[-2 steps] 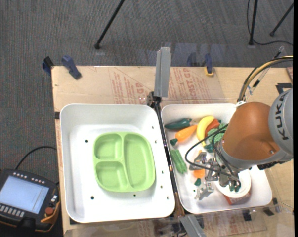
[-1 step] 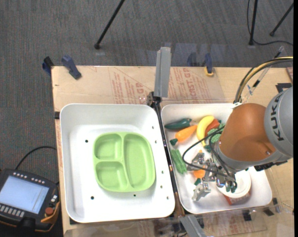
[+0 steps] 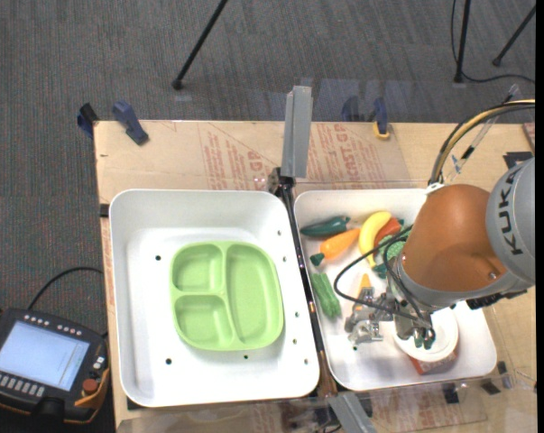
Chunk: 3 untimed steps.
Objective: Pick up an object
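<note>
Gripper (image 3: 373, 321): low inside the right bin (image 3: 484, 354), under the arm's orange band (image 3: 452, 237); whether it is released, clenched or grasping cannot be told from this view.

Right bin, contents: white cup with an orange base (image 3: 431, 345) just beside the gripper, partly under the wrist; green cucumber-like piece (image 3: 325, 294) along the left wall; orange carrot (image 3: 337, 244), dark green pepper (image 3: 325, 226) and yellow banana (image 3: 373, 231) clustered at the far end; further small pieces are hidden beneath the arm.

Left bin (image 3: 136, 242): one light green divided plate (image 3: 226, 294), three compartments, lying flat at the centre.

Surroundings: cardboard-covered bench (image 3: 208, 156); teach pendant (image 3: 41, 363) on the floor, left.
</note>
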{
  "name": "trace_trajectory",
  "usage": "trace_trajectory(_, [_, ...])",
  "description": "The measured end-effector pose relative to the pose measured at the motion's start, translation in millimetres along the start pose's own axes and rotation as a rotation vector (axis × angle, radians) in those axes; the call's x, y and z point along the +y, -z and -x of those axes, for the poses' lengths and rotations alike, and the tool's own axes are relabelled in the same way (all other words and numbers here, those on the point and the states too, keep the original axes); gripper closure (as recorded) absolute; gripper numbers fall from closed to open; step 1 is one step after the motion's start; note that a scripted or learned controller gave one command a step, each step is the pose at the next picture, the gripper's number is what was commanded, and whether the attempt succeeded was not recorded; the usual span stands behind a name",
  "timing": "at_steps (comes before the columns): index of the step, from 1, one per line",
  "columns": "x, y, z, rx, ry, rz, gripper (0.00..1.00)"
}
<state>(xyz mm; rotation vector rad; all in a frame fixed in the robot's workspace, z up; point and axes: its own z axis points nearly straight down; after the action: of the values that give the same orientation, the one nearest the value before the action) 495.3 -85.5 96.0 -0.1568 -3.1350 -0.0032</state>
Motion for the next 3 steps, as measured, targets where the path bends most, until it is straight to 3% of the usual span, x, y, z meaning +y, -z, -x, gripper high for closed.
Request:
trace_trajectory(1, [0.2,-0.4,-0.2,0.001,0.0,0.0,0.0])
trace_trajectory(2, [1.1,8.8,0.2,0.001,0.006,0.001,1.0])
trace_trajectory(3, [1.4,8.4,0.0,0.002,0.007,0.001,0.0])
